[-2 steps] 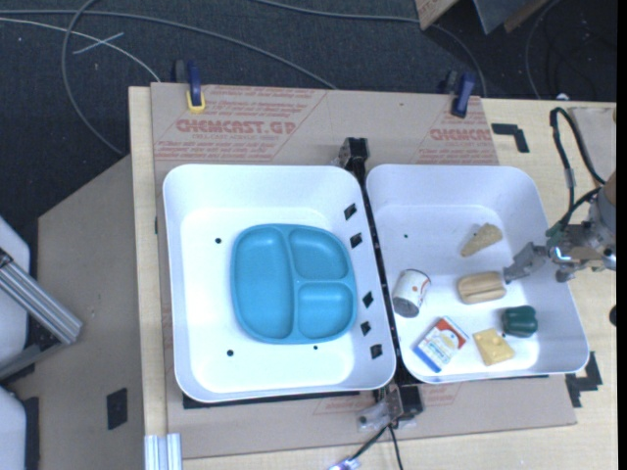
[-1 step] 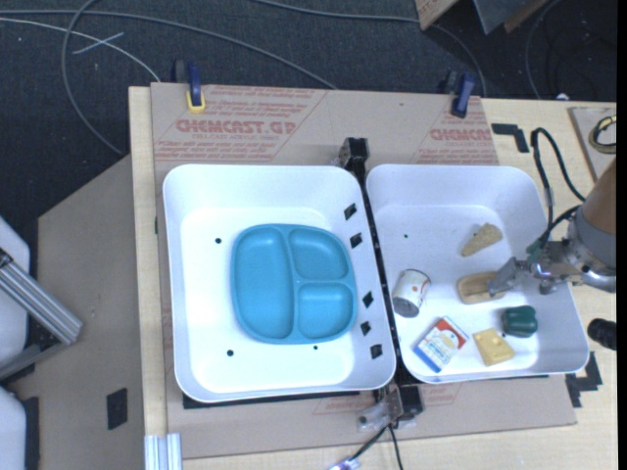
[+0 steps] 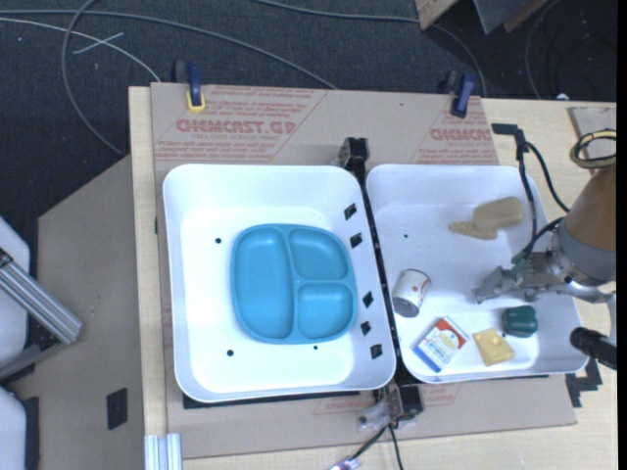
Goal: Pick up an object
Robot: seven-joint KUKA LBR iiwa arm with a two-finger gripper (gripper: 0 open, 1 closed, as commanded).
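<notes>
In the right bin [image 3: 431,189] lie several small objects. A beige flat piece [image 3: 487,217] rests near the back. A white cylinder with a brown mark [image 3: 410,292] lies on its side by the left wall. A red, white and blue packet [image 3: 440,345], a yellow wedge [image 3: 493,346] and a dark green lump [image 3: 519,320] sit along the front. My gripper [image 3: 490,289] reaches in from the right, low over the bin floor, just above and left of the green lump. It has nothing visibly in its hold.
The left bin [image 3: 186,262] holds a blue divided plate [image 3: 292,282]. A black divider with clips [image 3: 364,253] runs between the bins. The arm's orange band and grey wrist [image 3: 588,233] hang over the right bin's right edge. Cables trail along the right side.
</notes>
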